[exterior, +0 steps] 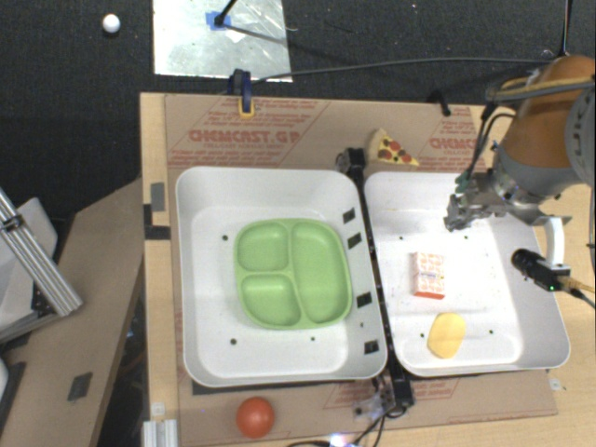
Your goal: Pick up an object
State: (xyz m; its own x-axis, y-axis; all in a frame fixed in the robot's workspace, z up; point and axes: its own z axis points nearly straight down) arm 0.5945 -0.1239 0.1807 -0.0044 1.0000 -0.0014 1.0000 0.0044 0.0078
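Note:
In the right bin (410, 198) lie a small white and orange box (429, 275) near the middle and a yellow rounded object (447, 334) toward the front. My gripper (458, 216) hangs over the bin's back right part, above and to the right of the box, with nothing visibly held. The grey arm with its orange band reaches in from the right edge.
The left bin (200, 203) holds a green divided tray (291, 272). A pizza-slice toy (391, 149) lies on the cardboard behind the bins. A red ball (254, 416) sits in front of the left bin. A blue clamp (241, 91) stands at the board's back edge.

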